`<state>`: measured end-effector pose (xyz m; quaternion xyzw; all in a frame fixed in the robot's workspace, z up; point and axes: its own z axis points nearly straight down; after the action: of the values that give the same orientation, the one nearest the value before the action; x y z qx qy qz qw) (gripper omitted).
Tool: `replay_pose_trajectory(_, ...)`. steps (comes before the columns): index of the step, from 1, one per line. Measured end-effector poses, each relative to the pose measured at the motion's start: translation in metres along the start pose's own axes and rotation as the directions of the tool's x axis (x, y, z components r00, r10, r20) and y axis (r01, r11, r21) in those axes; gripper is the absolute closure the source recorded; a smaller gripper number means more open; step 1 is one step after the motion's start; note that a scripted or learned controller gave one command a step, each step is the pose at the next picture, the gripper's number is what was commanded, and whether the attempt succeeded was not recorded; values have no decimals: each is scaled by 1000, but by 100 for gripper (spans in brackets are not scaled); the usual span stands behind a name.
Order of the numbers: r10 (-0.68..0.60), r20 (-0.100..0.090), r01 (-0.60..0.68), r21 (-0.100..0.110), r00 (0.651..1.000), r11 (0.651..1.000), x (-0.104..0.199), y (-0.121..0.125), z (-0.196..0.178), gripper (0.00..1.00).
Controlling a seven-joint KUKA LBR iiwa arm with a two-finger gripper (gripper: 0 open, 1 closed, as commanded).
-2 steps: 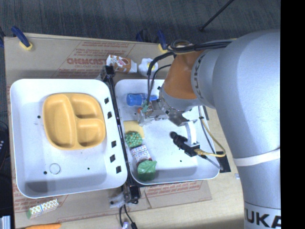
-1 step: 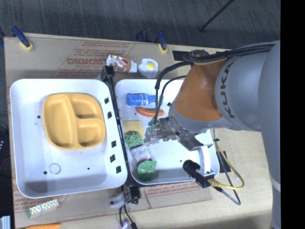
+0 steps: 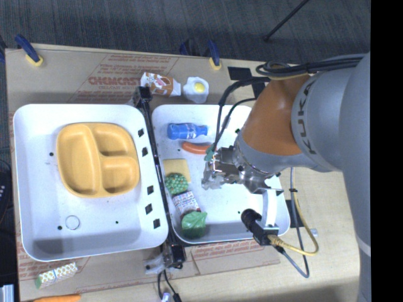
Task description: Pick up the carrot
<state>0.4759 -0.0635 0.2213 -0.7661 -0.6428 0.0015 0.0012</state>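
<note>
A grey-and-orange robot arm's two-finger gripper (image 3: 213,168) hangs low in the right white bin (image 3: 277,222), apparently lined up to grasp the slim orange carrot (image 3: 196,147) lying just beyond it, beside a blue bottle (image 3: 186,131); its state cannot be told.

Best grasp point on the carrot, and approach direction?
Judging from the view, grip the carrot mid-length, fingers across its narrow width, coming straight down. It lies flat and lengthwise left-right in the right bin, just below the blue bottle, so keep clear of that side.
</note>
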Motion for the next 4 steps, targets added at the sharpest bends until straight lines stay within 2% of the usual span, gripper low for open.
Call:
replay_pose_trajectory(1, 25, -1, -25, -1, 1000, 1000, -2, 1, -39, 100)
replay_pose_trajectory(2, -165, -1, 165, 2, 986, 986, 26, -5, 30, 100)
replay_pose_trajectory(3, -72, -1, 72, 2, 997, 997, -40, 7, 116, 100)
replay_pose_trajectory(4, -115, 0, 115, -3, 993, 993, -53, 10, -13, 100)
